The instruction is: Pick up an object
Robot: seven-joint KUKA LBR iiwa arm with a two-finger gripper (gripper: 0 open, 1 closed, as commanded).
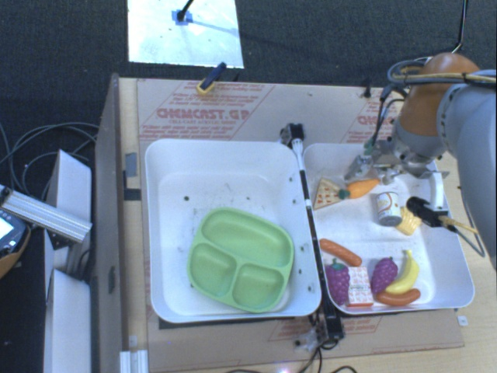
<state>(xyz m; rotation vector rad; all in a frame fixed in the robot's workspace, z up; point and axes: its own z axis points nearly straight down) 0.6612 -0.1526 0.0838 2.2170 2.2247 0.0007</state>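
Two bins [233,150] sit before me; my gripper [371,165] hangs low in the right one, above the carrot [362,187]. Whether it is spread or pinching, I cannot tell. Pizza slice [328,193] lies just beside; green tray [241,259] lies in the left bin.

Single fixed camera, high above the tabletop [233,103], angled down across both white bins [167,208], arm [458,107] entering from frame right

Dark carpet [62,37] surrounds the bench [233,107]. A pale sheet [184,22] lies at 12 o'clock. Cables [31,142] trail at 9 o'clock.
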